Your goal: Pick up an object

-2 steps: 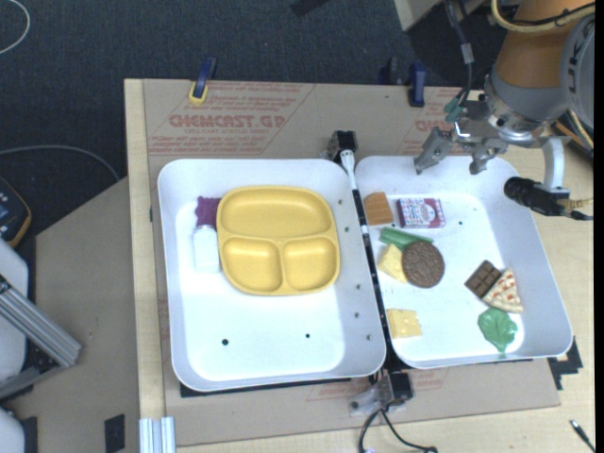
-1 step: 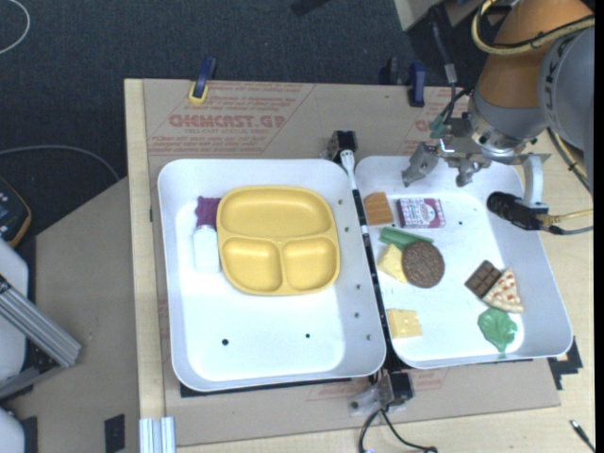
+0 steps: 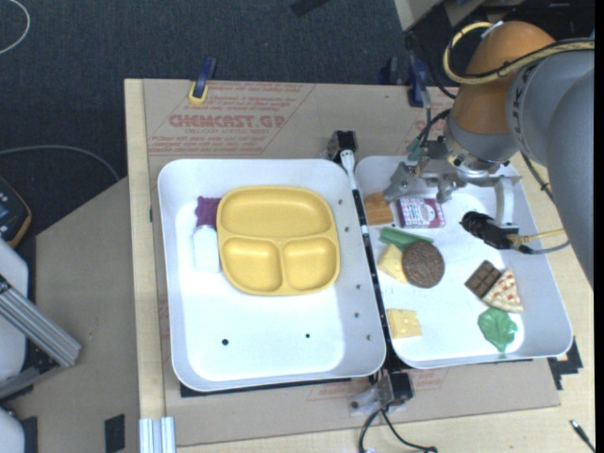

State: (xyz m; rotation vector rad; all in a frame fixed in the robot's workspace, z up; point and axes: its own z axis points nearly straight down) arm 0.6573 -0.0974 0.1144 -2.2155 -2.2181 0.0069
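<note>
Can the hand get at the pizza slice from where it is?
Probably yes. The pizza slice lies uncovered near the right bin's edge, only a chocolate piece touching it, and the hand hovers over the same bin.

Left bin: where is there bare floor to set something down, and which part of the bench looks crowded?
The left bin has bare floor in front of the yellow divided tray, reaching its near rim. The right bin is crowded: burger patty, cheese slice, pizza slice and green leaf, with the gripper above its far end.

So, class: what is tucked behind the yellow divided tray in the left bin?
A purple item and a white item poke out at the yellow tray's left edge; the tray covers the rest of them.
</note>
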